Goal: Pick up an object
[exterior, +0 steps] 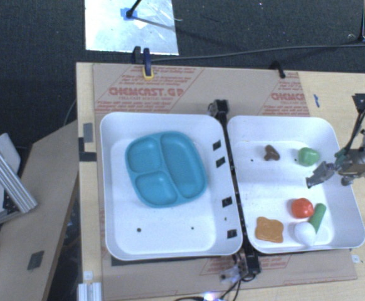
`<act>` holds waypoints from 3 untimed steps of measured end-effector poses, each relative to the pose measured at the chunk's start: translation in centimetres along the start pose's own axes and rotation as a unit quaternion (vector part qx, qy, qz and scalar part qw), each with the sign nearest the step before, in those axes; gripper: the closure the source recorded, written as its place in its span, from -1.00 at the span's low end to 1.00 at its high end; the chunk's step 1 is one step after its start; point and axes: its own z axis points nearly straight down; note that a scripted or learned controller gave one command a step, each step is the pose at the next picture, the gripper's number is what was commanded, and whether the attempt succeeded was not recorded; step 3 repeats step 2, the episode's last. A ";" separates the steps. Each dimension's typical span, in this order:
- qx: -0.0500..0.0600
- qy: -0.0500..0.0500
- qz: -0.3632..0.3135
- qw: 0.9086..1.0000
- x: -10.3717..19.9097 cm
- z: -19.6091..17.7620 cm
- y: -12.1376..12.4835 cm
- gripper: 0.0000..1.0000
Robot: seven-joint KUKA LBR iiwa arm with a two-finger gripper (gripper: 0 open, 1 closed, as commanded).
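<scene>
My jaws (317,175) hang over the right bin (251,137); tomato (301,207) just below, divided plate (165,168) far left.

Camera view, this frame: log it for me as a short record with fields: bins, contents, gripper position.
left bin: shallow white bin holding a blue three-compartment plastic plate
right bin: shallow white bin holding the small items
right bin, far side: small brown lump; round green item
right bin, near side: red round item; green stick-shaped item; white egg-shaped item; flat orange piece
gripper: two-finger gripper over the right bin's right side, above the red round item
held object: none visible between the fingers
</scene>
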 end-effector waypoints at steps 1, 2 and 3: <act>-0.004 -0.001 -0.001 1.000 0.0 -0.4 0.2 -1.00; -0.002 0.000 -0.001 1.000 0.5 5.2 -0.6 -1.00; -0.002 0.000 -0.001 1.000 0.5 5.2 -0.6 -1.00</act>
